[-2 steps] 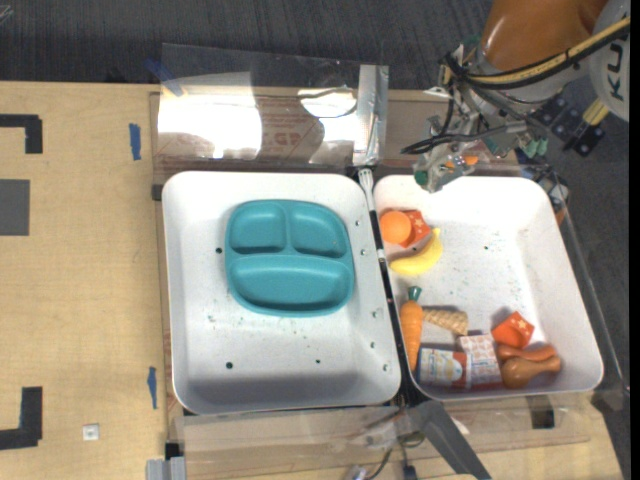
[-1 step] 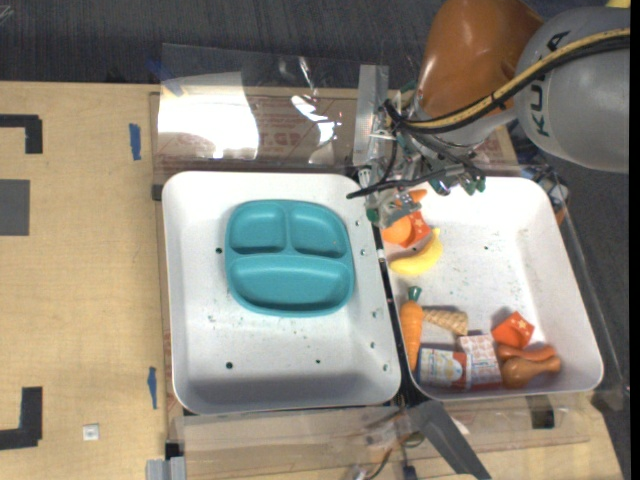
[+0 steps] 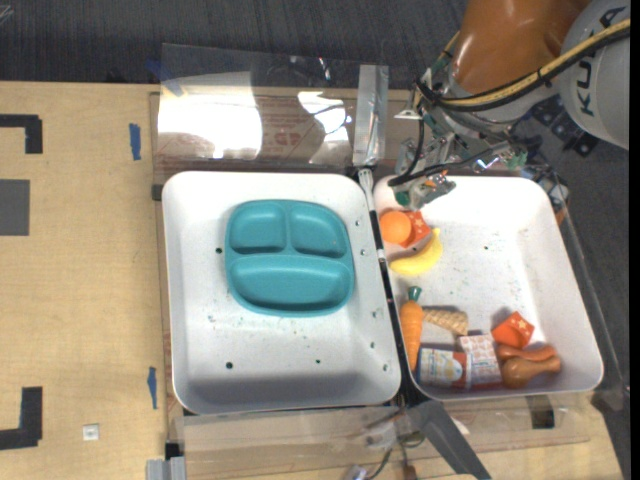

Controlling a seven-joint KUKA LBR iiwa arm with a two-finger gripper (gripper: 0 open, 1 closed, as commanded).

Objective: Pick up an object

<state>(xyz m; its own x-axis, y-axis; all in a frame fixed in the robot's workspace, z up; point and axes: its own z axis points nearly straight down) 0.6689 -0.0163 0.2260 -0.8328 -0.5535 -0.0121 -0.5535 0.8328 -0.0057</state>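
Observation:
The right bin [image 3: 500, 228] holds several toy foods. An orange ball [image 3: 396, 228] lies against a yellow banana [image 3: 421, 256] near the bin's far left corner. My gripper [image 3: 424, 180] hangs just above and behind the orange ball, at the bin's far left rim, tangled in wires and dark parts. Along the near side lie a carrot [image 3: 411, 330], a waffle cone [image 3: 446, 319], a labelled can [image 3: 458, 364] on its side, a red piece [image 3: 513, 329] and a brown drumstick [image 3: 530, 367]. I see nothing held by the gripper.
The left bin [image 3: 190, 348] carries a teal divided plate [image 3: 290, 256]. A grey bar [image 3: 370, 128] and a clear sheet [image 3: 250, 118] stand behind the bins. The arm's orange band [image 3: 510, 23] looms over the right bin's far edge.

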